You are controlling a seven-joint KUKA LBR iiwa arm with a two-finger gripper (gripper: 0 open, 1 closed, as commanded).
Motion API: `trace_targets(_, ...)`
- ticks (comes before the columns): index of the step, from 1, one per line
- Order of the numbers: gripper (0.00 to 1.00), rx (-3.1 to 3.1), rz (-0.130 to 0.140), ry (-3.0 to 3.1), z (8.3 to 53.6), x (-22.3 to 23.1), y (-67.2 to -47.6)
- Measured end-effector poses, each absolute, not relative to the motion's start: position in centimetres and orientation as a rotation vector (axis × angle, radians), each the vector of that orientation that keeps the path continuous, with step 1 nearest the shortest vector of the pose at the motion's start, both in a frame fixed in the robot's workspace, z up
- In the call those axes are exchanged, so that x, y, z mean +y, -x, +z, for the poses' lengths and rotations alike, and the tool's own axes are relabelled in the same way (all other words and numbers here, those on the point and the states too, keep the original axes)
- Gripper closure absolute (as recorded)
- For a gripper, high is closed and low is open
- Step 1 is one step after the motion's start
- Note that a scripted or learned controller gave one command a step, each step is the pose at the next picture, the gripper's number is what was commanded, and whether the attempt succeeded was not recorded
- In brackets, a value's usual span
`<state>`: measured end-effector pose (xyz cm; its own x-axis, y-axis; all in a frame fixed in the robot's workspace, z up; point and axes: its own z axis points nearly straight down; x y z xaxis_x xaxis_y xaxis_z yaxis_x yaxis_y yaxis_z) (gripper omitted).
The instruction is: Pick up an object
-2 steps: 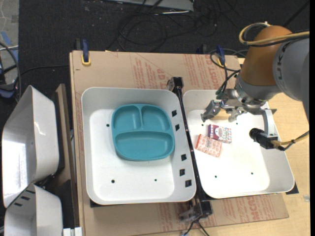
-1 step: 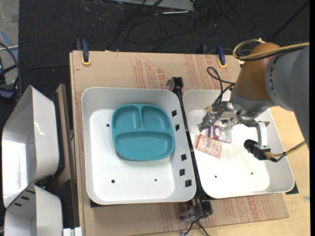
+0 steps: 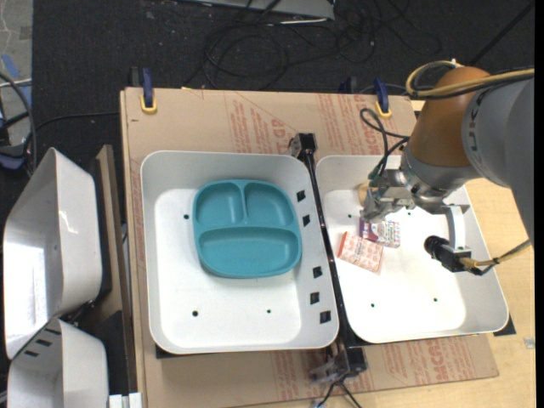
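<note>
Where the grey arm (image 3: 489, 134) reached in from the right, the gripper (image 3: 371, 221) was observed low over the right bin (image 3: 425, 313). The state of its jaws could not be determined from the view. A red-and-white printed packet (image 3: 360, 252), flat, rectangular and slightly tilted, was noted on the bin floor near the left wall. A paler pink-printed packet (image 3: 388, 233), also flat, was found against its upper edge, just beside the gripper. The left bin (image 3: 161, 253), smooth white with rounded corners, was occupied by a teal divided plate (image 3: 247, 228) of three compartments, apparently matte plastic. Both bins were set on a brown cardboard sheet (image 3: 221, 117).
</note>
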<state>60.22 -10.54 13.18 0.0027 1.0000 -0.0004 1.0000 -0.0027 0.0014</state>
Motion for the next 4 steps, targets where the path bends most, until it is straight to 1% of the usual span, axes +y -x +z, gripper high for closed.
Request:
trace_targets(1,1.0,2.223,0.006,-2.214,18.2,-9.5,-60.4)
trace_targets(2,1.0,2.222,0.005,-2.214,22.5,-9.5,-60.8)
trace_targets(3,1.0,2.221,0.006,-2.213,27.8,-9.5,-60.9)
trace_targets(4,1.0,2.231,0.004,-2.212,27.8,-3.6,-61.5)
